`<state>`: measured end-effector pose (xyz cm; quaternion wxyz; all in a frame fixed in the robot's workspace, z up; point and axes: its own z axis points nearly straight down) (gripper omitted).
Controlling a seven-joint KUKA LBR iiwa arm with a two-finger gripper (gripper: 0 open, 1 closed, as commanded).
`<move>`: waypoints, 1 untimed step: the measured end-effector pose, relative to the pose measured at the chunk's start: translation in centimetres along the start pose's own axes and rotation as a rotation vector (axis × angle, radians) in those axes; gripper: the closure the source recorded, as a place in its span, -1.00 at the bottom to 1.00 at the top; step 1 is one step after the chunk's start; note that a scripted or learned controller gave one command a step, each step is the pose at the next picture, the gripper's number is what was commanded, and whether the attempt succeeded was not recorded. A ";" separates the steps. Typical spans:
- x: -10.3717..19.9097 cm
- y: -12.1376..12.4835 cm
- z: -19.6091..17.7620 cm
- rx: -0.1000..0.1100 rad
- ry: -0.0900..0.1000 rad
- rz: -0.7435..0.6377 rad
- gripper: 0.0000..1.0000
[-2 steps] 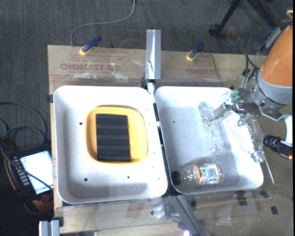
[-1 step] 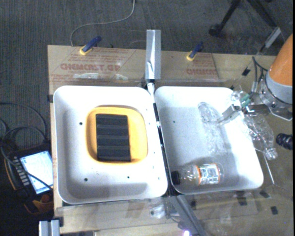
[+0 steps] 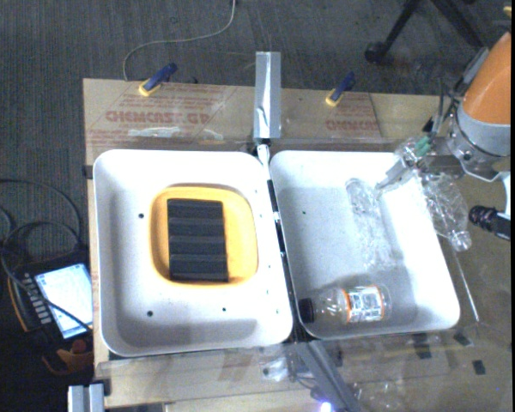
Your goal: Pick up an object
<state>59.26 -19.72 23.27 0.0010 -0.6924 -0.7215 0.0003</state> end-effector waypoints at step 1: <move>-0.9 -8.0 3.8 0.000 0.001 -0.188 -1.00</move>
